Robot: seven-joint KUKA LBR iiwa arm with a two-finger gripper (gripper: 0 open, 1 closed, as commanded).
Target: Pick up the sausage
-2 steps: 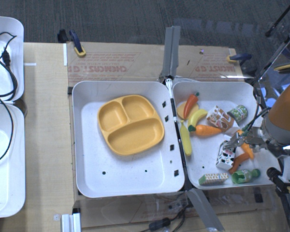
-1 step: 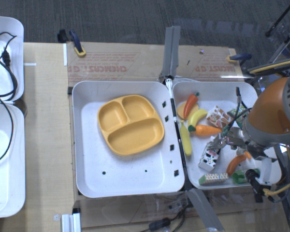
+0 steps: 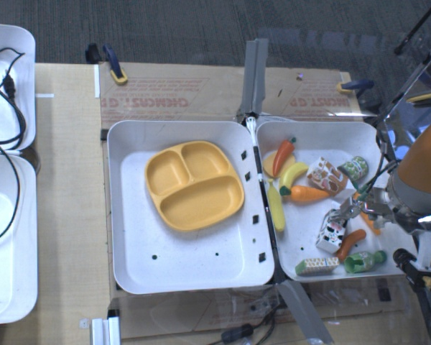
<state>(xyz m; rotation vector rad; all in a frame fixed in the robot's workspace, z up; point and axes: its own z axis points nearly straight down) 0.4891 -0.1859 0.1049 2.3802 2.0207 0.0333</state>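
Observation:
The sausage (image 3: 352, 241) is a short red-orange roll lying at a slant near the front right of the right bin (image 3: 302, 225). It rests between a small black-and-white carton (image 3: 332, 233) and a green bottle (image 3: 364, 261). My gripper (image 3: 347, 210) hangs just above and behind the sausage, over the carton's top edge, reaching in from the right. Nothing is seen held in it.
The right bin also holds a red chili (image 3: 282, 155), a banana (image 3: 293, 175), a carrot (image 3: 310, 192), a yellow corn cob (image 3: 275, 208), a bread slice (image 3: 325, 177), a green can (image 3: 354, 167) and a small box (image 3: 317, 266). The left bin (image 3: 129, 250) bears a yellow divided plate (image 3: 194, 185).

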